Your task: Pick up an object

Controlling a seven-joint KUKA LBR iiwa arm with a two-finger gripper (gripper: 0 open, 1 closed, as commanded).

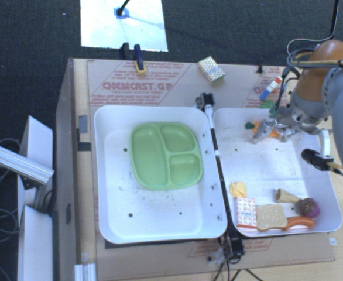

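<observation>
With claw (275, 127) low at right bin (329, 215) far edge, over orange piece (259, 134), finger state indiscernible: risk of closing beside it, or nudging it against wall.

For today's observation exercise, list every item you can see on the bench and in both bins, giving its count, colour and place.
Bins: 2, white, side by side on the bench.
Divided plate: 1, green, left bin.
Toast slice: 1, tan, right bin, near edge.
Carrot: 1, orange, beside the toast.
Patterned packet: 1, red and white, left of the toast.
Yellow piece: 1, above the packet.
Cone: 1, tan, right bin.
Round item: 1, purple, near the cone.
Small box: 1, yellowish, behind the bins.
Arm: 1, grey and orange, right side.
Claw: 1, over right bin's far end.
</observation>
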